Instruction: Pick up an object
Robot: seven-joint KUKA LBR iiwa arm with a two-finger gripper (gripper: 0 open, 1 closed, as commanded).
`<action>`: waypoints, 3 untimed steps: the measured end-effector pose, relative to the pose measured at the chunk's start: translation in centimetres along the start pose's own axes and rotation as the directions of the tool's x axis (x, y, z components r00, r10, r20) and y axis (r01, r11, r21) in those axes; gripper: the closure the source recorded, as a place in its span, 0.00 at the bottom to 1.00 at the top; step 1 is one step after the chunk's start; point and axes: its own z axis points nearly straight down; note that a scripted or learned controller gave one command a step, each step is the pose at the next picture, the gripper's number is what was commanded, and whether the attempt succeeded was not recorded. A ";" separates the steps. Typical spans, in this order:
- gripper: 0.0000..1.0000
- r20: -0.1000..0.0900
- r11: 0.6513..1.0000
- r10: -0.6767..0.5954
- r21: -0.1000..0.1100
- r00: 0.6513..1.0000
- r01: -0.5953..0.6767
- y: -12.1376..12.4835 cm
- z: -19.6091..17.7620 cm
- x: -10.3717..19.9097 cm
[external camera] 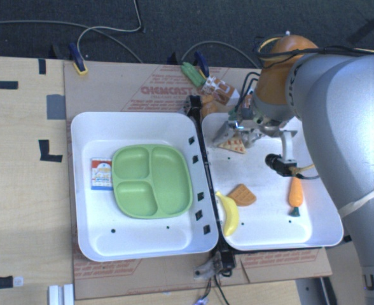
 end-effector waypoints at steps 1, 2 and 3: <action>0.00 0.000 1.000 0.000 0.001 1.000 0.000 0.0 0.0 0.4; 0.00 0.000 1.000 0.001 0.001 1.000 -0.001 0.0 0.0 0.5; 0.00 -0.001 1.000 0.000 0.000 1.000 0.000 0.0 0.0 0.3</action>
